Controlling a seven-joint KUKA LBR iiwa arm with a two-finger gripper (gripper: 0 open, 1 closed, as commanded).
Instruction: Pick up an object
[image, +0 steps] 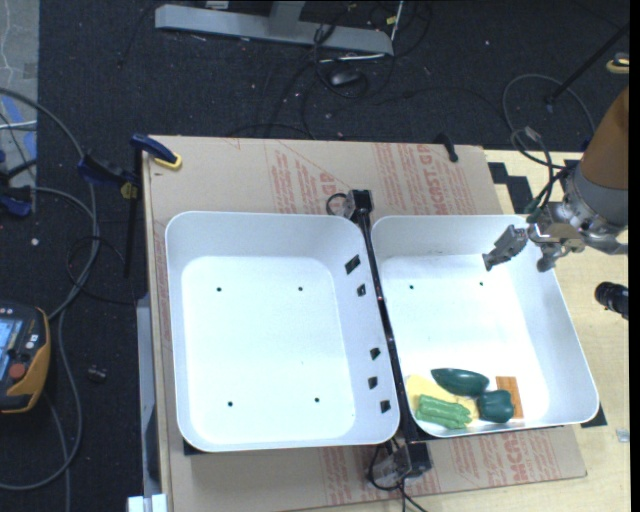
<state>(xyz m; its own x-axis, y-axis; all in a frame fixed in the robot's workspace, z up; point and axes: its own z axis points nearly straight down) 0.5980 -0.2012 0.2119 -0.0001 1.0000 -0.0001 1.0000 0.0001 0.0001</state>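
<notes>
- Bench: carries two shallow white bins side by side, the left bin (200, 300) and the right bin (560, 330), meeting along a dark central divider.
- Arm: enters from the right edge of the view; the gripper (525, 248) hangs over the far right corner of the right bin, just inside its far rim.
- Jaws: two fingers show apart with nothing between them, so they read as released and holding nothing.
- Objects: all candidate items lie clustered in the near corner region of the right bin, against its near wall. These are a dark green oval piece (460, 380), a light green ridged piece (443, 411), a teal block (495, 405), an orange-brown piece (509, 385) and a pale yellow piece (426, 387) partly under the others.
- Contact: the items touch or overlap one another; exact stacking cannot be resolved.
- Governing relation: the cluster lies well apart from the gripper, toward the near wall and slightly toward the central divider.
- Axis: the light green ridged piece lies with its long axis roughly along the near wall; the dark green oval likewise.
- Judgement: no grasp begun; the coming move would call for travel across the bin toward the near wall, then descent. Crowding raises the risk of a glancing or multiple pick.
</notes>
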